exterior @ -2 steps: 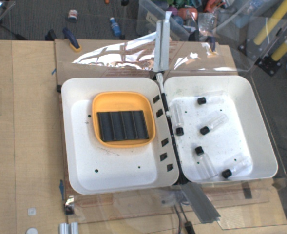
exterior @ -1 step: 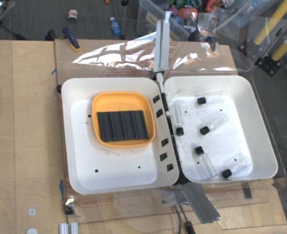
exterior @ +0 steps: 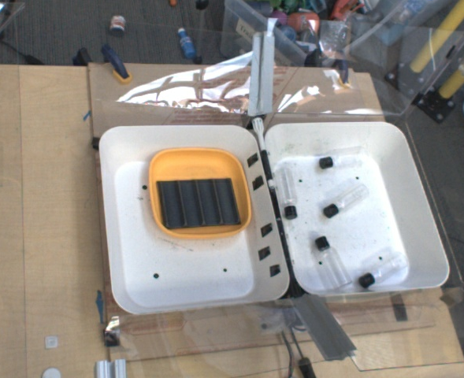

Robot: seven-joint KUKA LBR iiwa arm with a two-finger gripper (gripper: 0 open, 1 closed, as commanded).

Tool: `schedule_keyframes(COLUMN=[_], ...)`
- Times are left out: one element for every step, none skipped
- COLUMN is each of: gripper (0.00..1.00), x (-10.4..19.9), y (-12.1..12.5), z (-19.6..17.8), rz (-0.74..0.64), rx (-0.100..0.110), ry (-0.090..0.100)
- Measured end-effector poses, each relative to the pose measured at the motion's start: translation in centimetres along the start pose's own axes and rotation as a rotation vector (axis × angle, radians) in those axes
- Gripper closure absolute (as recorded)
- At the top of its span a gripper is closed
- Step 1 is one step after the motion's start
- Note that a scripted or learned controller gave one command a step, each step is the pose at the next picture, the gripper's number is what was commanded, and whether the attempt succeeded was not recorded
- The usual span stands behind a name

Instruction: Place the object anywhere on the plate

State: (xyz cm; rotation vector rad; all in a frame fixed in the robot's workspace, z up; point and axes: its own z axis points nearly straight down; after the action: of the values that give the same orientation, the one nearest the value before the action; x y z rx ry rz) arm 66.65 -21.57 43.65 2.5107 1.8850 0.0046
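Wooden bench (exterior: 35, 211) carries two shallow white bins, set side by side. Left white bin (exterior: 129, 282) holds square orange plastic plate (exterior: 162, 168), near its middle; ribbed black rectangular block (exterior: 198, 203) lies flat on plate, judged as task object already placed. Right white bin (exterior: 421, 235) holds several clear plastic vials with black caps (exterior: 338, 203), scattered, lying on sides, judged as stock for picking. Hand state: cannot be told.

No readable text or labels anywhere.
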Motion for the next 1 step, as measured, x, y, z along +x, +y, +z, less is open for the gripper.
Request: schedule_keyframes(gripper=[1.00], x=[-0.03], y=[0.01], z=[0.01], rz=[0.057], rx=[-0.001], ry=[0.000])
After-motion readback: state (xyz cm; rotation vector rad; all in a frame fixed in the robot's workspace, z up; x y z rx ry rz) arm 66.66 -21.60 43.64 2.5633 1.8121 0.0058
